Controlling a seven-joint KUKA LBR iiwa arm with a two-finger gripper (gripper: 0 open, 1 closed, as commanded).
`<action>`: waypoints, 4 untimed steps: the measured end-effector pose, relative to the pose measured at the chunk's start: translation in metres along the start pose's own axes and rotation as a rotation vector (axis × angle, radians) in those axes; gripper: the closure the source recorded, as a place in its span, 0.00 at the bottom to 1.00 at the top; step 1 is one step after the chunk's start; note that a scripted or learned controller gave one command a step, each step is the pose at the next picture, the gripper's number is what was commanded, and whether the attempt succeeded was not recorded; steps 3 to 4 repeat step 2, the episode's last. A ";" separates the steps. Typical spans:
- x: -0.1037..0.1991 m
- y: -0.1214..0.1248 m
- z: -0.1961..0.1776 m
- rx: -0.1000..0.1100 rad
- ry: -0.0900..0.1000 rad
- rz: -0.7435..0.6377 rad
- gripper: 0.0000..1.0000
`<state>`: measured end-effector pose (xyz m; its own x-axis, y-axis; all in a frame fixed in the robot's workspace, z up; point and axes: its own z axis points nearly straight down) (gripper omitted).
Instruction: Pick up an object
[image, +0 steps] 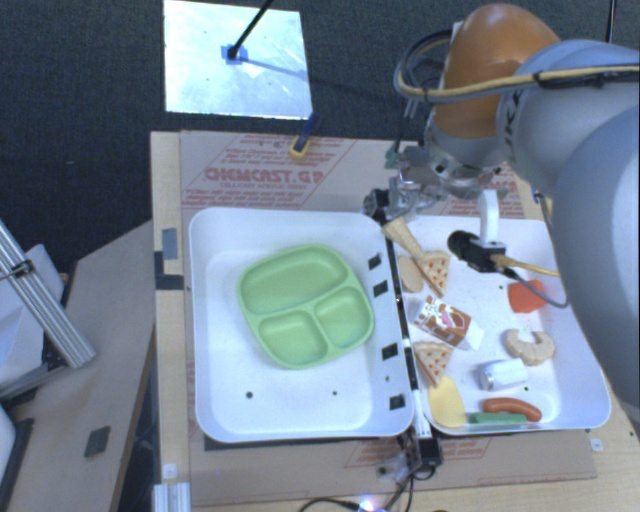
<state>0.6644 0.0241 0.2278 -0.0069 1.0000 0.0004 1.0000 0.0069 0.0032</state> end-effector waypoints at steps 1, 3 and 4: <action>-0.007 0.002 -0.006 0.001 0.000 0.005 1.00; -0.016 0.001 0.012 0.002 -0.001 0.006 1.00; -0.016 0.001 0.012 0.002 -0.001 0.006 1.00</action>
